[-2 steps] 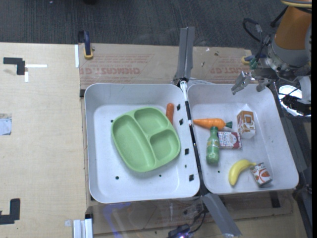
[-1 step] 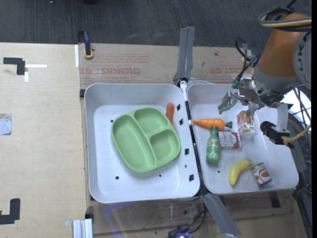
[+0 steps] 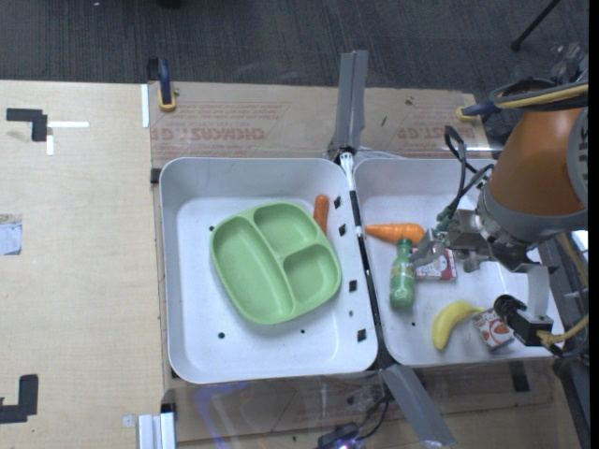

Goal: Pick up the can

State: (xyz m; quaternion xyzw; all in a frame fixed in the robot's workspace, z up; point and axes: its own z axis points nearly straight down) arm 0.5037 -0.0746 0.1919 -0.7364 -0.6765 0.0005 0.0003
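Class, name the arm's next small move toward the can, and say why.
Probably shift the gripper toward the right bin's near edge: it hangs by the green bottle, while what looks like the can lies beside the banana.

You see a thick arm [image 3: 538, 171] with a rounded orange band [image 3: 529, 157] and a grey ring beneath it. Black cables [image 3: 460, 171] loop beside it, and a yellow hose [image 3: 538, 92] curves over the top. The gripper [image 3: 440, 243] is grey metal with dark parts.

Single fixed camera above bench [image 3: 75, 251]; slanted downward; both bins [image 3: 178, 279] framed
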